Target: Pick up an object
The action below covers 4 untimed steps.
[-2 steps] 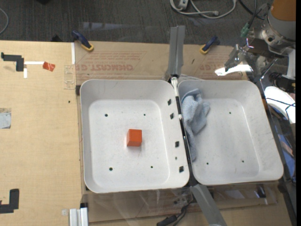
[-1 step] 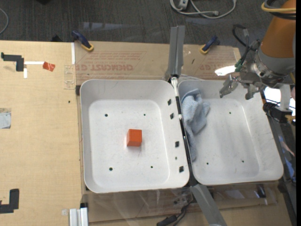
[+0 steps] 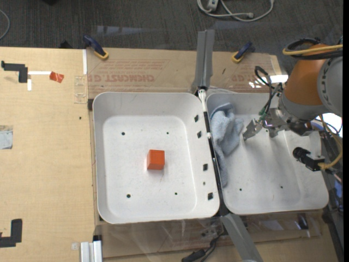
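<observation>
**Pincer poised beside the cloth in the right bin**

The pincer [image 3: 252, 130] hangs over the far part of the right bin [image 3: 283, 195], pointing left out of the grey arm [image 3: 313, 86] that reaches in from the right. Its two fingers look spread a little apart, with nothing between them, though they are small and dark here and hard to read with certainty. Just left of the tips lies a crumpled blue-grey cloth [image 3: 224, 129], bunched against the bin's left wall and running from far to near. The tips are near its right edge; whether they touch it cannot be told. By my reading the cloth is the likeliest thing to be picked. Well apart, in the middle of the left bin [image 3: 109, 146], sits an orange block [image 3: 156, 160].
</observation>
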Each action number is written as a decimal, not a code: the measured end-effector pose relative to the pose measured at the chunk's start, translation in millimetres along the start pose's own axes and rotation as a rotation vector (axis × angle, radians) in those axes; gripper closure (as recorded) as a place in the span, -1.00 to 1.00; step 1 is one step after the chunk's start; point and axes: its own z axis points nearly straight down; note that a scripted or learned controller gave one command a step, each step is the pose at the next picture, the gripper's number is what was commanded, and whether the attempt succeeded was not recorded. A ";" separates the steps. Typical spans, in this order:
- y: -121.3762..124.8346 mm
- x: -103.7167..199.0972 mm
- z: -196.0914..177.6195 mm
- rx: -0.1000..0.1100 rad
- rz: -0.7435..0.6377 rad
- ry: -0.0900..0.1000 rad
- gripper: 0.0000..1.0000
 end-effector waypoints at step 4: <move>-13.4 -31.0 -20.9 -0.006 -0.336 -0.003 1.00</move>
